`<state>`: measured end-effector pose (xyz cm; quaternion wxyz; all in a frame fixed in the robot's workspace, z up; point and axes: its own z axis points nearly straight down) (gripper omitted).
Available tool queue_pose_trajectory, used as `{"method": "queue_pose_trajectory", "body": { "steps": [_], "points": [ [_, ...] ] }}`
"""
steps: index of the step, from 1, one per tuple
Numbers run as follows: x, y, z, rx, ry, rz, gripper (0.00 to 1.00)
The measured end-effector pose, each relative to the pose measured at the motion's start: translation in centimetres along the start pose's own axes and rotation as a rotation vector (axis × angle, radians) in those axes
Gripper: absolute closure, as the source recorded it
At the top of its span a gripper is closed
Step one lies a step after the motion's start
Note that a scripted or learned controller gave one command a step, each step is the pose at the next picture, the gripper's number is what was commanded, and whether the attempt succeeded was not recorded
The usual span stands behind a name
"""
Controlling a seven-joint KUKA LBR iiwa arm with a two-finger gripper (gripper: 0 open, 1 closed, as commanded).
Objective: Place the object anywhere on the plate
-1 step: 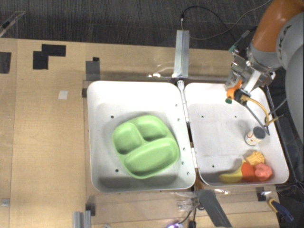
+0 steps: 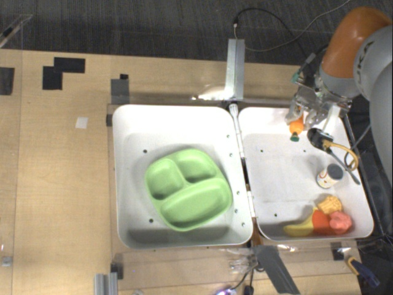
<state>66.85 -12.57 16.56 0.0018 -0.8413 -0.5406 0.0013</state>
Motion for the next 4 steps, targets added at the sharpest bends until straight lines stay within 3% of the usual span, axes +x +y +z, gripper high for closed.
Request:
{"method": "queue_pose_trajectory", "body": {
  "steps": [1,2,3,4],
  "points": [
    [4.4,-10.8,-2.0,-0.008,0.003,-0.158,1.0],
    [3.2,-12.0,-1.8,-0.005,0.002,-0.164,1.0],
    [8.4,-18.3,-1.8,-0.006,0.002,-0.225,1.0],
    [11.8,-22.2,-1.8,-0.006,0.001,-0.482,1.0]
  ]
}}
